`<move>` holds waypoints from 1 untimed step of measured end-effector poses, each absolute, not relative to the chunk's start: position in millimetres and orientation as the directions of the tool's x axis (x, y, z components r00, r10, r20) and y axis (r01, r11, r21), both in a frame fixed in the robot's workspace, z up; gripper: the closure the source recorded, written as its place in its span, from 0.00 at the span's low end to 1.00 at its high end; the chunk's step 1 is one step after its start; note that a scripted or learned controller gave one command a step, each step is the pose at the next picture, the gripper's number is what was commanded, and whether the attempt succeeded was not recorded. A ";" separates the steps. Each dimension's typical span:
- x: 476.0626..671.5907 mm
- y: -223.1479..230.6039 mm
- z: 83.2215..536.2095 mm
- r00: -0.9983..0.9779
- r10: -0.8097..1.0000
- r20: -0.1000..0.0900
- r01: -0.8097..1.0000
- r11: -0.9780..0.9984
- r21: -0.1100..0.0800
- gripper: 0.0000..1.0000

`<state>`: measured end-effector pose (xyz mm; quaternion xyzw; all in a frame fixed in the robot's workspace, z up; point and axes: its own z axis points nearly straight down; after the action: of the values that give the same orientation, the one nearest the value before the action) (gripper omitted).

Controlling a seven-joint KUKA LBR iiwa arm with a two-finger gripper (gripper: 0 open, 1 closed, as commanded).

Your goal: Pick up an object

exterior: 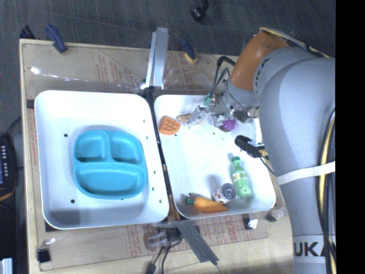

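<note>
My gripper [197,115] is low over the far end of the right bin [194,158], close to that bin's back wall, and my arm comes in over the bin's right side. From this slant I cannot tell whether the gripper is apart or together, and I see nothing clamped in it. Its tip points toward the left of the view, at a small orange piece [169,125] that lies in the bin's far left corner against the wall dividing the two bins; the two are near each other, but I cannot tell if they touch. A small purple object [227,124] sits just behind the gripper, under my wrist. The other loose things are well apart from it at the near end of the same bin: a green bottle [240,178] lying along the right wall, a can [225,193] beside the bottle's lower end, and a carrot [208,205] along the front wall. The left bin [51,113] holds a blue divided tray [109,164].
</note>
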<state>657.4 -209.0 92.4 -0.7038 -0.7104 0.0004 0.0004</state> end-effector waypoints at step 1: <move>658.8 -205.2 102.8 -0.023 1.000 0.000 1.000 0.023 -0.003 1.00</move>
<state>658.8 -205.2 102.8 -0.6991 -0.7151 0.0010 0.0009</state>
